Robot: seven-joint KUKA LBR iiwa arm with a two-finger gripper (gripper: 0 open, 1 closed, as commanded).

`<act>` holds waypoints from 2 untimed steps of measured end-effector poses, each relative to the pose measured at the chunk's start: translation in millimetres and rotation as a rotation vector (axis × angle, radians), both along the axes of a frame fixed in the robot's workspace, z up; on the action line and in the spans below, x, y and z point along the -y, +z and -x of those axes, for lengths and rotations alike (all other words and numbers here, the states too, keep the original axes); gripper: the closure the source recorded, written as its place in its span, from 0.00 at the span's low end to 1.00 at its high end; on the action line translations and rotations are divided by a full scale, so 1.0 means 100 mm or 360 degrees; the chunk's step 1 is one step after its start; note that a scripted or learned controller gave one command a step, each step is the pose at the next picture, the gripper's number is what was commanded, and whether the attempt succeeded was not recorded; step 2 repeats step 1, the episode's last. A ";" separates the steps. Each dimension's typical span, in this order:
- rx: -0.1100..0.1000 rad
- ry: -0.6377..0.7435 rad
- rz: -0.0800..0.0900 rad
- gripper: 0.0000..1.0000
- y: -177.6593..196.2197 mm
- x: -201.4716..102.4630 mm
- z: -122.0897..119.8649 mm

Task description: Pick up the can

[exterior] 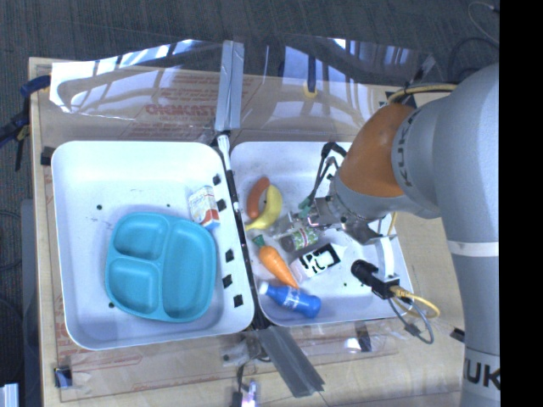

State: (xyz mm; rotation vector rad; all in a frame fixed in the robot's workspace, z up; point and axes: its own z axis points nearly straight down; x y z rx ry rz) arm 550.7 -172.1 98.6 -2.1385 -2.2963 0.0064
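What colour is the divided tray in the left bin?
Light blue, turquoise-like: the divided tray shows plainly in the camera view, lying in the left bin.

Hand [307, 220] low in R bin [373, 299], by banana [270, 210], carrot [277, 264].

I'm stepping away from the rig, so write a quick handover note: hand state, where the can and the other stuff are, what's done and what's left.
Hand: low in the right bin, over the middle clutter; whether it grips anything cannot be told.
Can: small white and red one, lying in the left bin by the divider, just above the blue tray.
Right bin also holds a banana, a carrot and a blue bottle.
Done: nothing visible; the can is not lifted.
Left: bring the hand across to the left bin, grasp the can, lift.
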 end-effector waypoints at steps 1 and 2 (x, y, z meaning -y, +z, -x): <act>0.0006 -0.0045 0.0000 1.00 0.96 -0.12 -0.31; 0.0006 -0.0045 0.0000 1.00 0.96 -0.12 -0.31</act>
